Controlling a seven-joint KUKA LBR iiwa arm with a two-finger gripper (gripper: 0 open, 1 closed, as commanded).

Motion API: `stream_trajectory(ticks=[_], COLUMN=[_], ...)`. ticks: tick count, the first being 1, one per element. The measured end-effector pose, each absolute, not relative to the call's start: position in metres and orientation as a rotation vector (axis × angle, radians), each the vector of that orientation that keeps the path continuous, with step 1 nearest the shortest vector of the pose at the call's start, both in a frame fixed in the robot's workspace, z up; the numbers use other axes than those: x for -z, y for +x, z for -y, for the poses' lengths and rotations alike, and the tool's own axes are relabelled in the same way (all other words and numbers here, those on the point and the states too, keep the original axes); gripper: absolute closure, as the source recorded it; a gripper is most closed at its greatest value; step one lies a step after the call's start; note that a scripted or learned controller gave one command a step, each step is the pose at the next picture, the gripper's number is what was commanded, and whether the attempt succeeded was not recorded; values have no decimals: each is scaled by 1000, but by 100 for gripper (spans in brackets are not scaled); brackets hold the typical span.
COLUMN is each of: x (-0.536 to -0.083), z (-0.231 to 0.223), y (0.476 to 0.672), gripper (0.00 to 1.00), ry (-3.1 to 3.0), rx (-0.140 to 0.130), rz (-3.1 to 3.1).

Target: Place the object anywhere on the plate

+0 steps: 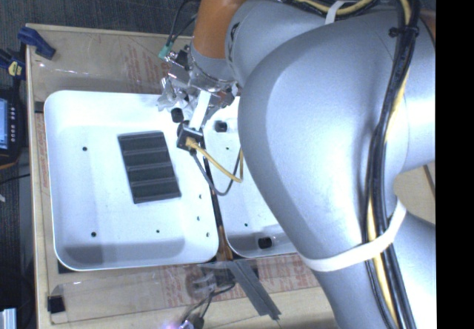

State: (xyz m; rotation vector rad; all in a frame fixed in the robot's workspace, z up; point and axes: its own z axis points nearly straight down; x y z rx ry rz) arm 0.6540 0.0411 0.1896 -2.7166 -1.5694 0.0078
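So the arm is reaching in over the 2 white bins, and its gripper (191,109) hangs above the far right edge of the left bin (74,172), right around where the 2 bins meet. My read is this is the transport or approach step, not the drop itself. Honestly I cannot tell whether the jaws are clenched, released, or grasping anything. There's too much cable and bracket clutter around the tool, and nothing recognisable sits under it.

The only plate-like thing I can spot is the dark ridged slab (149,166) lying flat in the middle of the left bin. It's a dark grey rectangle split into 4 raised bands, turned slightly askew to the bin's edges. Nothing is resting on it.

As for the object itself, I can't pick one out. The right bin (248,242) is mostly hidden behind the big grey arm.

Next move, I reckon: shift toward the left bin's middle so the tool is over the slab, lower, then let go.
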Motion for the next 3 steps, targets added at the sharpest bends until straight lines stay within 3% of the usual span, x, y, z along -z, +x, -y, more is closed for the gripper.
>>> stream_trajectory(ticks=[1,2,3], x=[-156,-190,-191], z=[-107,-87,-100], y=[583,557,644], gripper=[100,100,100], ry=[-2677,-3026,-3125], rx=[-13,-10,0], rz=[1635,835,323])
